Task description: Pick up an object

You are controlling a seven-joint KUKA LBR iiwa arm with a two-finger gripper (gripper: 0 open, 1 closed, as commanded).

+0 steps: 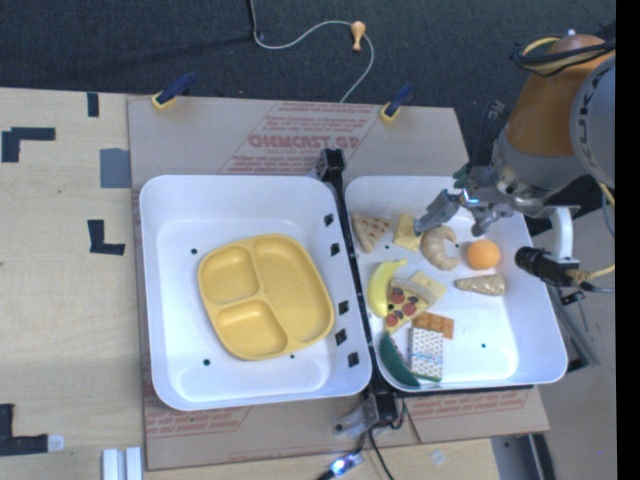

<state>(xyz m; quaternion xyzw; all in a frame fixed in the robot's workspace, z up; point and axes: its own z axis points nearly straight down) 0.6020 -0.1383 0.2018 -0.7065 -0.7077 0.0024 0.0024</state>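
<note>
The claw [455,211] hangs open and empty over the right bin [520,353], just above the croissant [439,247]. Crowding the croissant: a smooth round orange [483,255] to its right, cheese [406,233] and a waffle wedge [371,230] to its left, a curved banana [380,284] below-left. The left bin [175,218] holds a yellow divided plastic plate [264,295].

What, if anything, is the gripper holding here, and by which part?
Nothing. The gripper hangs with its fingers spread over the right bin, above the croissant and next to the orange, with no item between them.
</note>
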